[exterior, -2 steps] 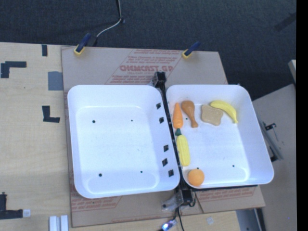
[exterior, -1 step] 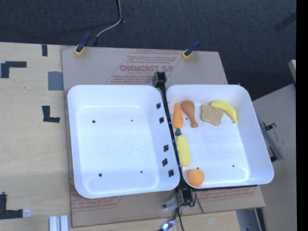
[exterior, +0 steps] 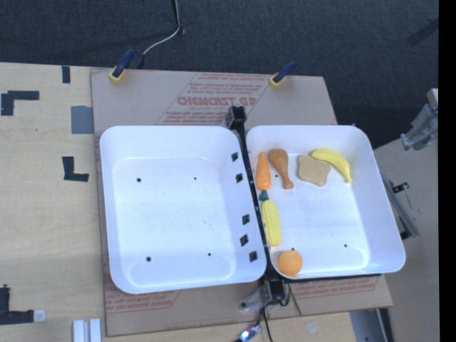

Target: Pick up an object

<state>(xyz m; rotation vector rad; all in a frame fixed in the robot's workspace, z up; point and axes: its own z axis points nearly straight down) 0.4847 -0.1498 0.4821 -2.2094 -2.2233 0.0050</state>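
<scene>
The toy drumstick (exterior: 280,167) in the right bin (exterior: 370,212) looks light, hard and slippery, best pinched across its thin end, but nobody can tell if the gripper (exterior: 420,128) is open.

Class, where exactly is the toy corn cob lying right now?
The corn cob lies in the right bin, along its left wall, between the carrot above and the orange below.

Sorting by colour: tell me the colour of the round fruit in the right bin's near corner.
Orange, seen in the camera view.
</scene>
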